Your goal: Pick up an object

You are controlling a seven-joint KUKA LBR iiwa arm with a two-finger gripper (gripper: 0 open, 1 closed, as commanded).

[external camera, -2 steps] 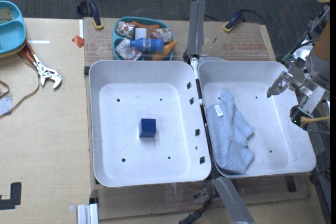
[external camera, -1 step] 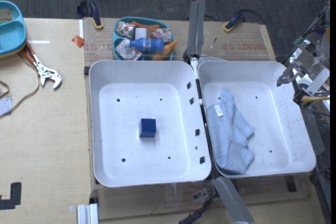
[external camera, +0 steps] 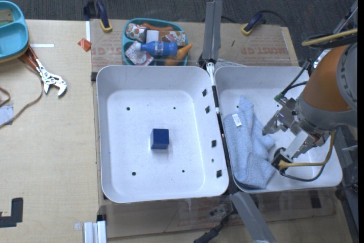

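A crumpled pale blue cloth lies in the right-hand white bin, against its left wall, its long axis running from the far side toward the near edge. A small dark blue cube sits alone in the middle of the left-hand white bin, well apart. The grey two-finger gripper hangs over the right bin, just beside the cloth's right edge, so the cloth lies to its left and is much the nearer thing. From where I stand I cannot tell its state.
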